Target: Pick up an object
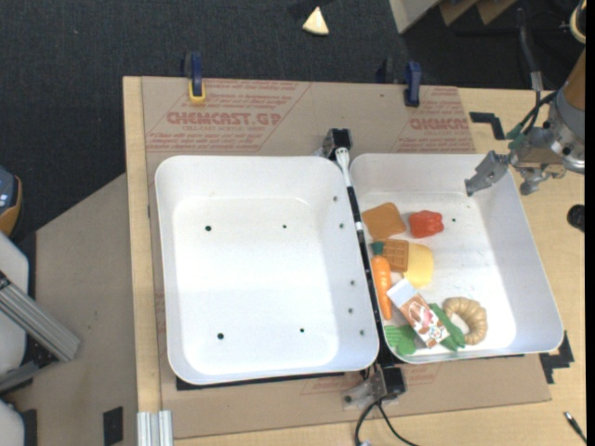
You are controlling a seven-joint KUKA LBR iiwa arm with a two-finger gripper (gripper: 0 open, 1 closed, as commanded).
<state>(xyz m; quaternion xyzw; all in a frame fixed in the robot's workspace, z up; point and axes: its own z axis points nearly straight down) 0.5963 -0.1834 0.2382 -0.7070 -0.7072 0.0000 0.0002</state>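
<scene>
The right bin (pixel 521 249) holds several toy foods in its near-left part: a brown bread slice (pixel 384 219), a red pepper (pixel 426 222), a waffle piece (pixel 397 253), a yellow lump (pixel 420 265), an orange carrot (pixel 381 284), a printed white packet (pixel 420 318) lying on a green leaf (pixel 405 343), and a tan curled pastry (pixel 469 316). My gripper (pixel 508 175) hovers over the bin's far right corner, open, its fingers (pixel 483 173) spread with nothing between them. It is well apart from the foods.
The left bin (pixel 251 268) lies beside the right one on a brown board (pixel 279 110), which blue clamps (pixel 412 84) hold at the far edge. A black bracket (pixel 337 142) sits where the bins meet.
</scene>
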